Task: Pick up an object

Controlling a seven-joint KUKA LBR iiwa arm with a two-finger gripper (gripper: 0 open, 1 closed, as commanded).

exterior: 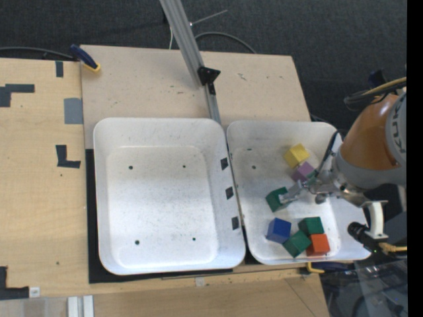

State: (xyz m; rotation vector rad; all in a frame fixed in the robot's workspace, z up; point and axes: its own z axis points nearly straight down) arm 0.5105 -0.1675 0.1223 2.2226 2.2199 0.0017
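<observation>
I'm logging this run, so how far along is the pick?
Done: the arm has reached into the right bin, with the tool down at the green block. In hand: closing on that block; a firm hold can't be confirmed. Left: lifting it clear; the block looks to be on the bin floor.

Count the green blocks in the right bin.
3. One green block sits mid-bin at the hand; two near the front edge, one behind the orange block, one beside it. The arm may hide more.

Light wood bench (39, 177) w/ grey tape marks, dark carpet floor (297, 12) behind, metal pole (182, 28)
</observation>
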